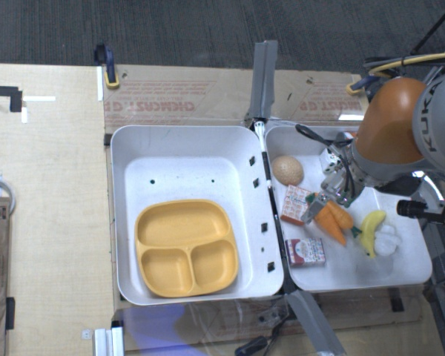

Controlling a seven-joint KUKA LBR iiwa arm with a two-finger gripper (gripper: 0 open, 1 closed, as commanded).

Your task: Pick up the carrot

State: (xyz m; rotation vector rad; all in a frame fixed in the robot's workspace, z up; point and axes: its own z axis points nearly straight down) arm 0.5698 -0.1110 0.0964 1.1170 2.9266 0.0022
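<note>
Orange carrot [334, 219] in right bin [400, 273], between box [296, 205] and banana [371, 232] | gripper [328, 200] at carrot's upper end, finger state: cannot tell | egg [287, 170] near | yellow tray [185, 247] in left bin [133, 154]

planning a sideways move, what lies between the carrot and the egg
A small red-and-white carton lies between the carrot and the egg in the camera view.

Both bins [126, 199] look like smooth, matt white plastic. The tray [185, 247] is matt yellow plastic. The carrot [334, 219] has a smooth orange plastic look, and the banana [371, 231] a slight gloss. The bench [44, 199] is pale wood grain, with printed brown cardboard [170, 99] behind.
</note>
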